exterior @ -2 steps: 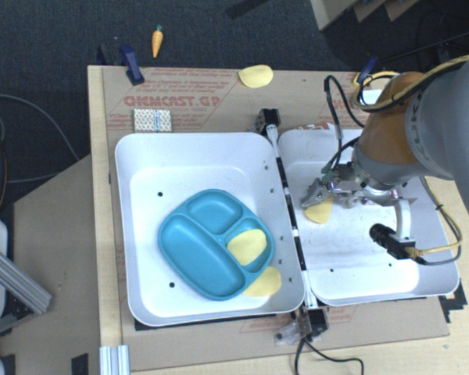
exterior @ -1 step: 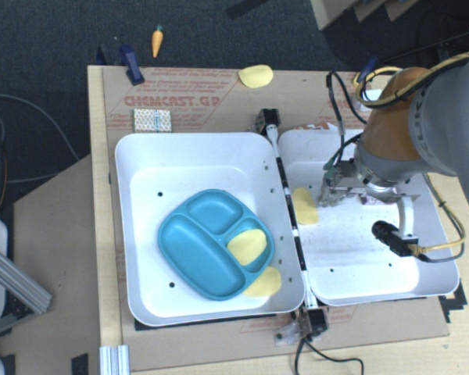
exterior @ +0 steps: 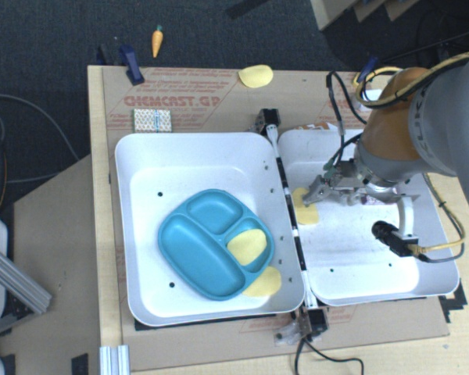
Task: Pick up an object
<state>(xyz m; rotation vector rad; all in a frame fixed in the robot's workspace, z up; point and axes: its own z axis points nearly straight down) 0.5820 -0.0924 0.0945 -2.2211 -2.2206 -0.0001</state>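
In the right bin [exterior: 359, 280] a flat yellow piece [exterior: 303, 207] lies against the left wall. My gripper [exterior: 319, 189] is low over the bin, right beside and just above this piece, and its tip reaches the piece's upper edge. The wrist blocks a clear look at the jaws. In the left bin [exterior: 141, 170] sits a blue divided plate [exterior: 207, 244] with a yellow lump [exterior: 248, 245] in its right compartment. Another yellow piece [exterior: 263, 283] peeks out from under the plate's lower right edge.
The grey and orange arm [exterior: 410, 123] covers the top right of the right bin. A black plug with a yellow cable [exterior: 395, 239] hangs over that bin's middle. On the bench behind the bins lie a yellow disc [exterior: 255, 76], a patterned packet [exterior: 152, 119] and a blue clip [exterior: 130, 65].
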